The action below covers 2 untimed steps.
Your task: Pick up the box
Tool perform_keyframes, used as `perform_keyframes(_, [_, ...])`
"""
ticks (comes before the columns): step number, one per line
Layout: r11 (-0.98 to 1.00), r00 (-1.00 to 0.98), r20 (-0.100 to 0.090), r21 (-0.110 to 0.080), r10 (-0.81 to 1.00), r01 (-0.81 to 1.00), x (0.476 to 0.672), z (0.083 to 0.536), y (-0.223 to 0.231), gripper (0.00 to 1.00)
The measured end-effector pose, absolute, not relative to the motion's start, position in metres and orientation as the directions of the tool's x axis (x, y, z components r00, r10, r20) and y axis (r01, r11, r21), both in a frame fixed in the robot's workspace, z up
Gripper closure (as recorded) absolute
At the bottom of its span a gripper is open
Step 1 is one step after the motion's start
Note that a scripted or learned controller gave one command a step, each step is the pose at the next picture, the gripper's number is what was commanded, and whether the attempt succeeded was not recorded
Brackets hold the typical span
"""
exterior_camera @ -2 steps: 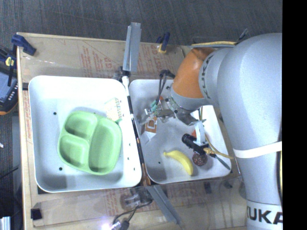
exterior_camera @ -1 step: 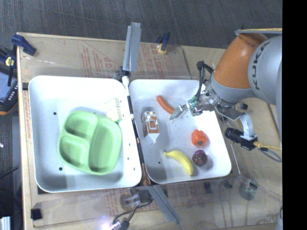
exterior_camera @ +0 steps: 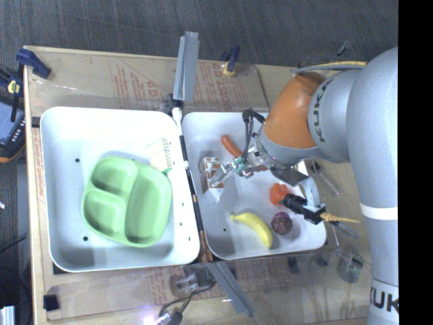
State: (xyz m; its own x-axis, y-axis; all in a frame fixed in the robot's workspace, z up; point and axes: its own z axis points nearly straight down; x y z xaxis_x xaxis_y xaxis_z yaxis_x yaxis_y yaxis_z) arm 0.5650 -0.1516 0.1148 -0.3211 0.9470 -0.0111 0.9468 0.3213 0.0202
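Nearest the camera, along the lower edge of the right bin, a yellow banana is lying on the white floor with a dark purple fruit just beside it — neither is part of the job. A little further up, an orange-red piece is sitting partly under the arm's hardware.

Beyond these, in the middle of that bin, the gripper is reaching in from the right and pointing toward the bin's left wall. The box — small, brown and white — is lying close to that wall, and the gripper's tip is meeting it there. Whether the fingers are apart or together I cannot tell; the metal parts and the box are blurring into one another at this size.

Judging from this, the arm is working at the approach-and-grasp step: the box is resting on the bin floor, not lifted. The next move is calling for the fingers to straddle the box squarely and close on it, then a straight rise clear of the wall and of the orange sausage-shaped piece lying just behind.

Further off, the left bin is carrying a green divided tray, well apart from the action, and the worktop is stretching away past both bins.
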Motion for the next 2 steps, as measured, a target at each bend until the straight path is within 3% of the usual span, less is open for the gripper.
perform_keyframes(1, [0.268, -0.268, 0.001, -0.001, 0.963, 0.963, 0.563, 0.164, -0.197, 0.00])
perform_keyframes(2, [0.478, -0.478, 0.003, -0.003, 0.878, 0.878, 0.555, 0.167, -0.151, 0.00])
